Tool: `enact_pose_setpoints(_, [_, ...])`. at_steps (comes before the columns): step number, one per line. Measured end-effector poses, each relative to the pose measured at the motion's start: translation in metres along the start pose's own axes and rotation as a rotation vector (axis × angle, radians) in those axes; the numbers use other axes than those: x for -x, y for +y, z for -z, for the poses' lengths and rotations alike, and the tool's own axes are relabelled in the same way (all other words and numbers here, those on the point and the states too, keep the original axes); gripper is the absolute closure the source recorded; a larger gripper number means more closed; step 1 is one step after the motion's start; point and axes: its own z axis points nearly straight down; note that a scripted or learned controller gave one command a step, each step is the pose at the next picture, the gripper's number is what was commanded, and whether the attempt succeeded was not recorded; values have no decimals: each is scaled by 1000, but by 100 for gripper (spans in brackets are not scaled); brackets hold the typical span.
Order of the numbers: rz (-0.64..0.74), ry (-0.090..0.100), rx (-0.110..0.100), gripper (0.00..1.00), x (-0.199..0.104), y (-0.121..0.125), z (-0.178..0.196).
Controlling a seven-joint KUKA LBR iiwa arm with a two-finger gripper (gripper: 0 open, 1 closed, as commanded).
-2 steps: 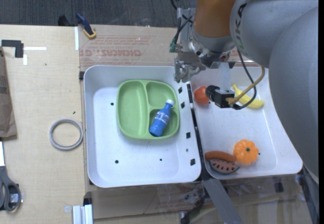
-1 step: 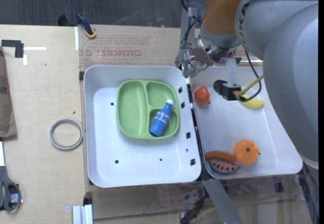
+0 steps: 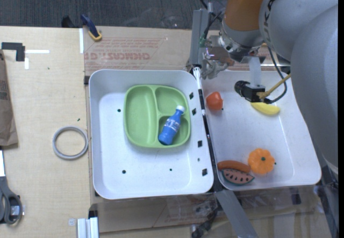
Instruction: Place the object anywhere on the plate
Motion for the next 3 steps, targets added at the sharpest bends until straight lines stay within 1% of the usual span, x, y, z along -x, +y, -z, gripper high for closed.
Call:
enact_pose_setpoints(1, [0, 0, -2, 100, 1, 0, -32])
enact_pose_setpoints(2, [1, 1, 0, 100, 9, 0, 5])
enact_pose_setpoints(3, [-1, 0, -1, 100, 23, 0, 3])
